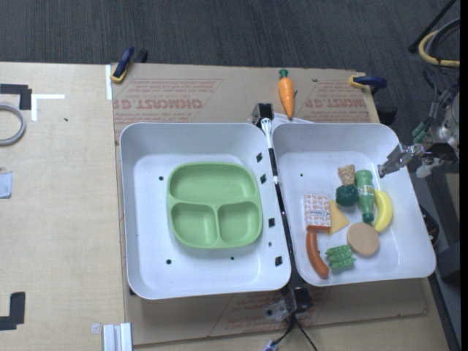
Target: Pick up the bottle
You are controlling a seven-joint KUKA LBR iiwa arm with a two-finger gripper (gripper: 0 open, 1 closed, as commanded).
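The bottle (pixel 365 194) is small and green and lies in the right bin (pixel 292 152), its length running up and down the view. A dark green broccoli piece (pixel 346 194) touches its left side and a yellow banana (pixel 382 209) lies along its right. My gripper (pixel 401 164) hovers over the bin's right rim, up and to the right of the bottle and apart from it. Nothing is visibly held in it.
The right bin also holds a red sausage (pixel 316 253), a cracker box (pixel 316 209), a cheese wedge (pixel 338 216), a round bun (pixel 363 240), green pods (pixel 340 257) and a tan piece (pixel 346 172). A green divided plate (pixel 216 205) sits in the left bin (pixel 139 196). A carrot (pixel 285 92) lies behind the bins.
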